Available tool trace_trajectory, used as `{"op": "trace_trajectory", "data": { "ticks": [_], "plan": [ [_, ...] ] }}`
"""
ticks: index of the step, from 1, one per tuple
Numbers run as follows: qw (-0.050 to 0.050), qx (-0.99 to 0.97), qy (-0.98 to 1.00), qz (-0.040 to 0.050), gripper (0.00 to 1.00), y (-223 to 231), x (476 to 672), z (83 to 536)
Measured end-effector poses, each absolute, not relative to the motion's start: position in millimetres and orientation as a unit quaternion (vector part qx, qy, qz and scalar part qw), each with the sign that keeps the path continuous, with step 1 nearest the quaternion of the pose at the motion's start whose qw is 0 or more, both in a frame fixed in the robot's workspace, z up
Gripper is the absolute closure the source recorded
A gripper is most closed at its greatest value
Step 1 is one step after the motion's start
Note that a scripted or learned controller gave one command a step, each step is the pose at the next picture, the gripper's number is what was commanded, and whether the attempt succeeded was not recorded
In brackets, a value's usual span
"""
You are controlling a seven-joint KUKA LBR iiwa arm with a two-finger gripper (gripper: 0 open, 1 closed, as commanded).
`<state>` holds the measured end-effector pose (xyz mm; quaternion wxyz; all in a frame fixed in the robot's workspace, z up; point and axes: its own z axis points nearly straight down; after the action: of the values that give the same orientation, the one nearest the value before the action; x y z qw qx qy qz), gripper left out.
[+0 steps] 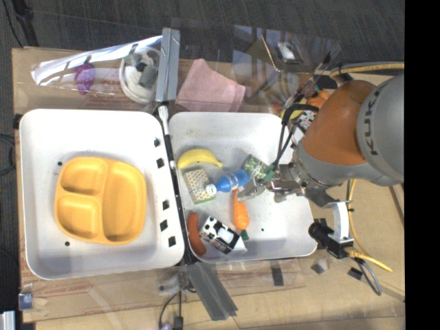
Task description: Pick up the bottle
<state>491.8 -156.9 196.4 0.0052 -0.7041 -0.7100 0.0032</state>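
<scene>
Arm [344, 139] reaches into the right bin [289, 236] from its right side. Gripper [258, 181] pinches the bottle's [232, 181] end; the bottle lies beside the banana [198, 159].

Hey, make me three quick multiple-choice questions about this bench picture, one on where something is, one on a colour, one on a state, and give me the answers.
1. Where does the bottle lie?
A. in the right bin
B. on the yellow tray
C. on the bench outside the bins

2. What colour is the divided tray in the left bin?
A. blue
B. yellow
C. pink

3. How does the bottle rest?
A. upright
B. on its side
C. lifted above the bin

Answers:
1 A, it lies in the right bin between the banana and the carrot.
2 B, the tray is plainly yellow.
3 B, it lies flat, with the pincer beside it.
</scene>
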Motion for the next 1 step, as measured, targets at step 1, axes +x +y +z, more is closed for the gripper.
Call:
{"op": "trace_trajectory", "data": {
  "ticks": [1],
  "plan": [
    [0.003, -0.747, -0.665, 0.0015, 0.0, -119.7, 559.6, 103.1]
  ]
}}
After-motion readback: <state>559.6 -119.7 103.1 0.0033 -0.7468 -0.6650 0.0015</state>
